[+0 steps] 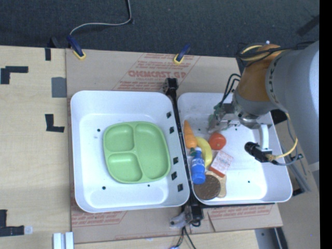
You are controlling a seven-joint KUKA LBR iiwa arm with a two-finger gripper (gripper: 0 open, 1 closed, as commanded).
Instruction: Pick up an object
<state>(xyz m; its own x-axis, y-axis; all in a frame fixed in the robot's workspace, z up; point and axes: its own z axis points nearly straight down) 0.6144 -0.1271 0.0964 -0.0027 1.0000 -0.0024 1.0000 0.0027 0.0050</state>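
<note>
A cardboard-covered bench [104,71] holds two white bins: the left bin [83,118] has a green tray [137,152], and the right bin [259,191] has a pile of small things near its left wall. In that pile a carrot [190,135], a banana [206,150], a red ball [218,141], a blue bottle [197,169], a red-and-white packet [222,163] and a brown disc [208,187] lie touching. The gripper [220,119] hangs just above the red ball, and I cannot tell how its grip stands, so I think it should go straight down on one thing that sits free, like the ball, and not push the others.
</note>
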